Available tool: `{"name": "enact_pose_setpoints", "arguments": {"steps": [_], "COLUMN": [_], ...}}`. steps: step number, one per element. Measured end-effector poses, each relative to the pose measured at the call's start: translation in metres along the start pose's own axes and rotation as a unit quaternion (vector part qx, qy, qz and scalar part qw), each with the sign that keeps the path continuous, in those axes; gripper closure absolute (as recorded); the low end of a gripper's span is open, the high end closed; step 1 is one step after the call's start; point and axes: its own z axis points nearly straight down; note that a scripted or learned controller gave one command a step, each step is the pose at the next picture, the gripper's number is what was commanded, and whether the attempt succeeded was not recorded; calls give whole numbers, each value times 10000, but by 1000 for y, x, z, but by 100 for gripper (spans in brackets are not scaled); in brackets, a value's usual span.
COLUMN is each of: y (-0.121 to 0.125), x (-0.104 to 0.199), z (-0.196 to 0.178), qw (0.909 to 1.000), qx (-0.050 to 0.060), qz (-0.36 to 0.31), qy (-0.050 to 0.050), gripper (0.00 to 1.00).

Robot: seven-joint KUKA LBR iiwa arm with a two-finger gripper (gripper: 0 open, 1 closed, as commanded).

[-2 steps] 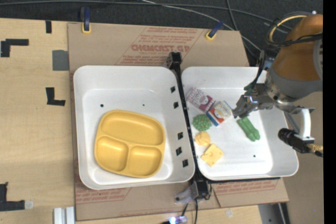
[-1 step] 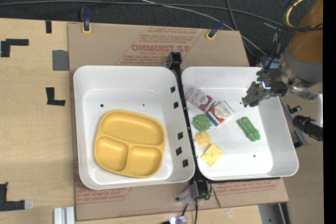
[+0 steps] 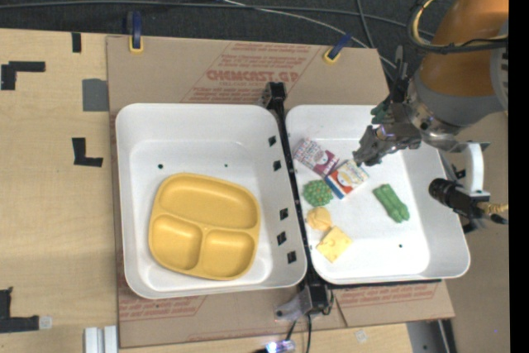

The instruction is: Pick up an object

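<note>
the gripper (image 3: 369,151) hangs over the right bin (image 3: 430,260), just beside the small carton (image 3: 347,176) below-left of it; finger state cannot be told. bare floor right of the green toy (image 3: 391,202).

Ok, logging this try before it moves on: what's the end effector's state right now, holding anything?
End effector: cannot be told whether open or closed; nothing visibly held. It sits above the right bin, beside the small white packet.

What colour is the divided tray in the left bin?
Yellow; the divided tray in the left bin shows clearly in the camera view.
</note>
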Motion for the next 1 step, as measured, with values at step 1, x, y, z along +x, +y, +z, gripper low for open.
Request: {"name": "enact_pose_setpoints", "arguments": {"steps": [1], "y": [6], "x": [53], "z": [21], "qw": [10000], "qx": [15], "qz": [2], "qy": [-4], "gripper": [100]}}
